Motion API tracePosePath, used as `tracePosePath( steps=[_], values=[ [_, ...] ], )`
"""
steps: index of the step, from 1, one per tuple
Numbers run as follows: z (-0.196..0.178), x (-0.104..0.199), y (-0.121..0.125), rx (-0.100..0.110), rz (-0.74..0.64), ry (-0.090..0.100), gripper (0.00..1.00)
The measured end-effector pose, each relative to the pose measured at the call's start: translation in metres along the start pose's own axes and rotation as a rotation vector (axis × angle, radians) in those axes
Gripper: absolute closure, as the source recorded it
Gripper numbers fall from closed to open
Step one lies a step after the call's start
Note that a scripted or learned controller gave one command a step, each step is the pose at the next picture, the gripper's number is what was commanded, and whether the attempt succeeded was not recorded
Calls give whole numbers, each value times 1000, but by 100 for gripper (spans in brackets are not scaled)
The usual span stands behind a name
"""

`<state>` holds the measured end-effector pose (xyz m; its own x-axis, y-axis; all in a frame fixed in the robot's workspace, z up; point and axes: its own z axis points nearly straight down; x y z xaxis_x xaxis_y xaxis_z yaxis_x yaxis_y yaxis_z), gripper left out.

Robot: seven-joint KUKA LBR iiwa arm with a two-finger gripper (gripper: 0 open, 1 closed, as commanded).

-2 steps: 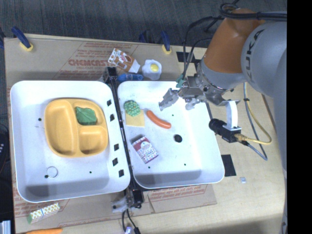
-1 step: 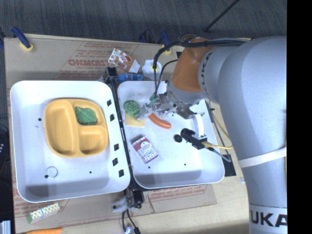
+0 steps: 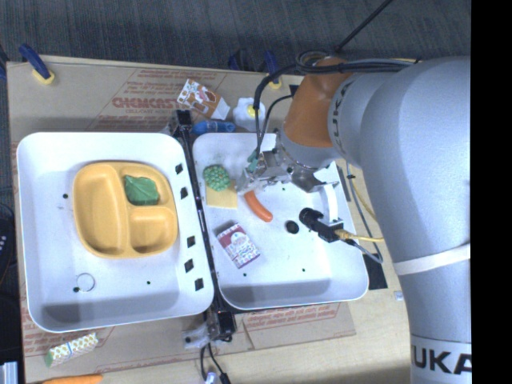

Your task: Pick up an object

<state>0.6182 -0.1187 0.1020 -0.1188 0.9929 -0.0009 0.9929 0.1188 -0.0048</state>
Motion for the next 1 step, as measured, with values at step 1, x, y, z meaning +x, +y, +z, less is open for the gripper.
tracePosePath(
  steps=[1],
  values=[
    [-125, 27, -44, -4, -751, -2, 100]
  ],
)
